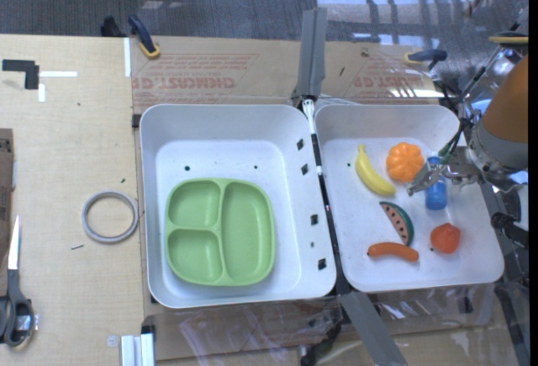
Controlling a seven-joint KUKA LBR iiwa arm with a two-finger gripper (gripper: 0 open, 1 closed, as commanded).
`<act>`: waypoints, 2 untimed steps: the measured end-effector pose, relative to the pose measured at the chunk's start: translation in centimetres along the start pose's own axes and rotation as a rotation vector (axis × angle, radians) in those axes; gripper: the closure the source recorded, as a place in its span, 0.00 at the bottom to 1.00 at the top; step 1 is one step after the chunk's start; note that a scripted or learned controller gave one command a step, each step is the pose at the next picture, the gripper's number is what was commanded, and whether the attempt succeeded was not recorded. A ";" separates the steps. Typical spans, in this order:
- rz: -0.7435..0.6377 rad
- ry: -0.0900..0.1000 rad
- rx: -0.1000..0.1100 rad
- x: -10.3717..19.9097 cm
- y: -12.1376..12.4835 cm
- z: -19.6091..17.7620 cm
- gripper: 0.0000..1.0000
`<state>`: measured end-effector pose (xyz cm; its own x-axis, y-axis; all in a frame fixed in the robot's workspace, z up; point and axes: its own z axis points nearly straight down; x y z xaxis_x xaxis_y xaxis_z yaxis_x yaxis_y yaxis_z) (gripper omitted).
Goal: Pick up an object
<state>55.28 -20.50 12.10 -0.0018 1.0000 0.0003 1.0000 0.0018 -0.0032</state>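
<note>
While the pincer point(423, 180) sits low in the right bin point(471, 270), we cannot tell its state or whether it grips anything. A blue object point(435, 195) touches it just below — we judge this the likely target. An orange pumpkin point(404, 161) lies beside it, a banana point(371, 172) beyond; watermelon slice point(397, 221), sausage point(392, 251) and tomato point(445, 238) lie nearer us — loose scatter for picking.

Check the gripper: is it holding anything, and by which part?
Cannot be told. The gripper sits low in the right bin, right at the blue object beside the orange pumpkin, but no hold is visible.
</note>
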 end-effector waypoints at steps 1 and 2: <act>0.003 -0.001 -0.002 -0.1 0.0 -1.0 1.00; -0.001 -0.001 -0.003 4.1 4.6 -5.2 1.00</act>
<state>59.88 -16.35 17.32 -0.0023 1.0000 -0.0009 1.0000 0.0023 -0.0002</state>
